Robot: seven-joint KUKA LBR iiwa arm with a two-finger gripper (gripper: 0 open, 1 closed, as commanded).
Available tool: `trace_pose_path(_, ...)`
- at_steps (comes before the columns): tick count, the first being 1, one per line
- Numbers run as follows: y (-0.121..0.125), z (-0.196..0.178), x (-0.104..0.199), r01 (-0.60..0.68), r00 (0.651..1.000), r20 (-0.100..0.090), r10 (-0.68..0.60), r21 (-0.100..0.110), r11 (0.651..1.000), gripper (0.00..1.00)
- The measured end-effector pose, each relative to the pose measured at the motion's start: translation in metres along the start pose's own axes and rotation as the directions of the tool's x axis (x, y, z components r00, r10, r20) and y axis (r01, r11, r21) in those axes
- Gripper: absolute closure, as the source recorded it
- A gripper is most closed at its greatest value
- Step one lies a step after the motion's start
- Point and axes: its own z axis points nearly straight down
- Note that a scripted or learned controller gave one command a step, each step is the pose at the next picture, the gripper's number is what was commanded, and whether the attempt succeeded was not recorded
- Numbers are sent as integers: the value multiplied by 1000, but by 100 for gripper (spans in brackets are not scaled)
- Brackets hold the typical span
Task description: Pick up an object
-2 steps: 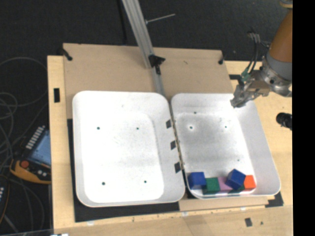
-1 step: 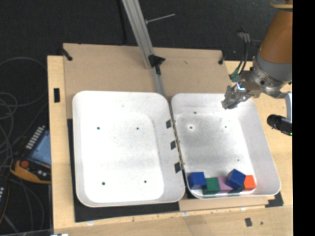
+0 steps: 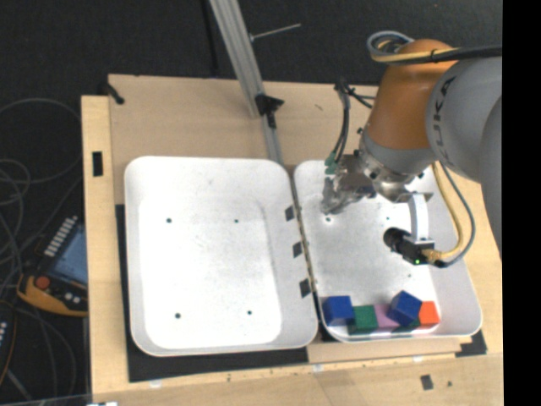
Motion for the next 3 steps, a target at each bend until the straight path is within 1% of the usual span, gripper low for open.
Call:
trace_pose_path(1, 15, -9, -49, -11, 1000, 5, 11, -8, 1000, 100)
trace_pose_path(2, -16, -109, -46, -6, 1000, 5, 6, -16, 1000, 100)
trace_pose_path(3, -31, -1, -5, -4, 1000, 2, 4, 1, 1000, 100)
